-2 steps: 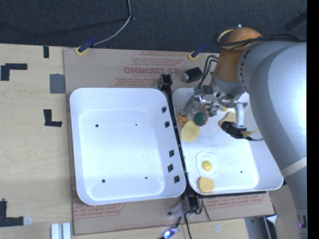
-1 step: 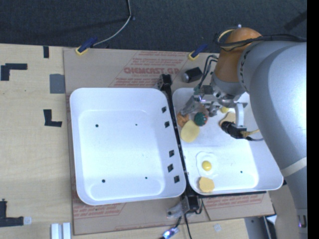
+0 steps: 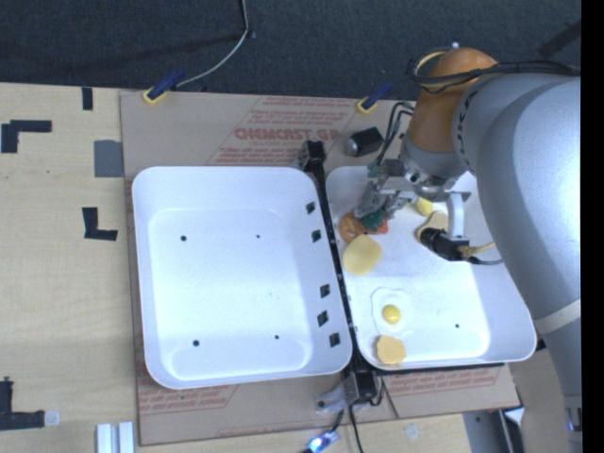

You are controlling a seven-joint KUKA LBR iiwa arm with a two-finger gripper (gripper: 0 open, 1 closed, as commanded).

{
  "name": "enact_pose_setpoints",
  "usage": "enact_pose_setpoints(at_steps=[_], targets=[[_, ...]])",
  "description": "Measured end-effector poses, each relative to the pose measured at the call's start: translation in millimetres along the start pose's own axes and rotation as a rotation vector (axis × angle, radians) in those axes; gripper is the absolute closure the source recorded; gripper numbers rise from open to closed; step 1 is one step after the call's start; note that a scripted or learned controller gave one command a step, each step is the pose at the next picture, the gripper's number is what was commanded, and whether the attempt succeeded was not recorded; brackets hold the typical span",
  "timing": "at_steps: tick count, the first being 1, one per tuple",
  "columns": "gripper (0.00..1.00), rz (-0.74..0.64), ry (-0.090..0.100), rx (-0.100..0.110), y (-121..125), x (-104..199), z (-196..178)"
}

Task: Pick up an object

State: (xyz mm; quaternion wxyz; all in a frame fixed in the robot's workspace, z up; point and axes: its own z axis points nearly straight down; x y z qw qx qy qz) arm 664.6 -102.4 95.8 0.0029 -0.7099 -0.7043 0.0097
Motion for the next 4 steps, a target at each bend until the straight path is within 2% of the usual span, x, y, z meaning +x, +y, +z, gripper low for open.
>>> enact_pose_setpoints(at_steps=[1,2,3,4], targets=[[1.0,-0.007,0.008,-0.02,-50,-6,-72],[1.0,-0.003,0.002,-0.024,4,-130,-86],[1.0,-0.008,0.012,-0.009,-55,-85,-37],[1.0,-0.007,0.008,-0.019,-50,-124,-60]])
